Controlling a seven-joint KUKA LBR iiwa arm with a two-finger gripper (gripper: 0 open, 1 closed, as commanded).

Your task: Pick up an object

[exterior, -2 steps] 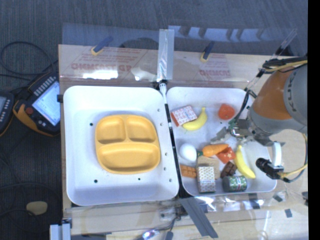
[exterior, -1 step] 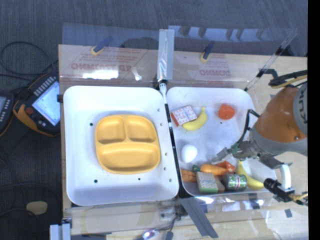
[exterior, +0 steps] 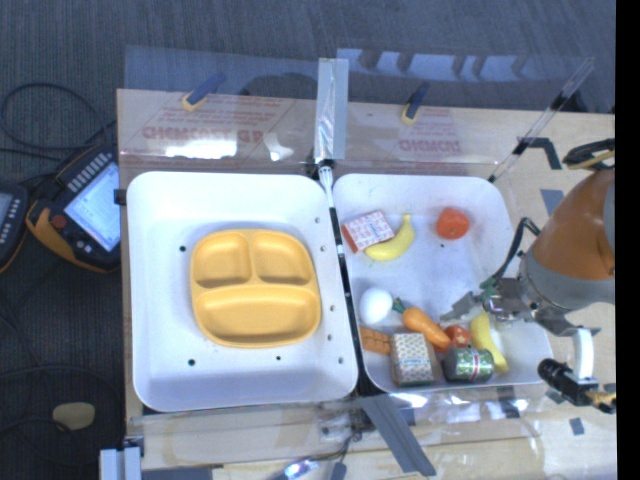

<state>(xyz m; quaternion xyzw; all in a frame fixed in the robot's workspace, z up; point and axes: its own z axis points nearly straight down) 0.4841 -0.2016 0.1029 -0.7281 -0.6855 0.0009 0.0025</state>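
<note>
My arm (exterior: 585, 238) comes in from the right over the tabletop (exterior: 450, 133), its orange band above the grey wrist, and my end effector (exterior: 487, 308) sits low in the right bin (exterior: 500, 203), near that bin's right wall. Whether it is released or clenched I cannot tell from this slant; the metal parts at its tip blur together, and nothing is clearly between them. Just below and beside the tip lie a small yellow banana-like piece (exterior: 487, 338), a small red item (exterior: 457, 334) and a dark green can (exterior: 467, 365) lying on its side. To their left are an orange carrot (exterior: 426, 326), a patterned box (exterior: 412, 358), a flat orange piece (exterior: 375, 341) and a white egg (exterior: 376, 306) close to the bin's left wall. Farther up the bin are a yellow banana (exterior: 393, 242) touching a red-and-white checked packet (exterior: 367, 230), and a red tomato (exterior: 452, 224) well apart from them. The left bin (exterior: 150, 268) holds a yellow divided plate (exterior: 256, 286) lying flat at its middle. A handheld control pendant (exterior: 80, 208) lies on the floor to the left.
</note>
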